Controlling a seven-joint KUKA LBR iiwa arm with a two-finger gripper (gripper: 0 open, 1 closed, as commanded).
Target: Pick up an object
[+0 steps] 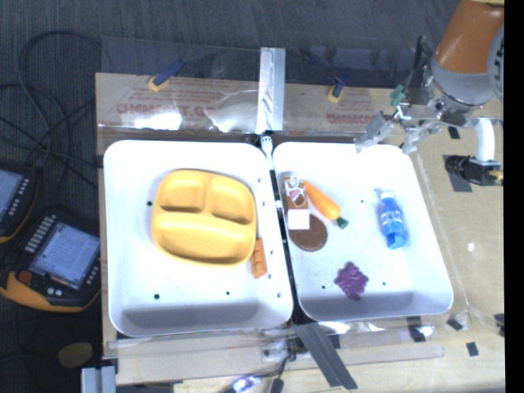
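Observation:
My gripper (391,135) hangs over the back right corner of the right bin (426,244), its two fingers spread apart with nothing between them. In that bin lie a blue bottle (391,218), a toy carrot (322,202), a brown round piece with a white block (304,226) and a purple bunch of grapes (351,279). The left bin (131,301) holds a yellow divided tray (204,215) and a small orange piece (259,259) by its right wall. The blue bottle lies below the gripper in the view, apart from it.
Clear plastic sheeting (229,109) and two clips lie behind the bins on the bench. A metal divider post (272,80) stands between the bins at the back. Teach pendants and cables lie at the far left on the floor.

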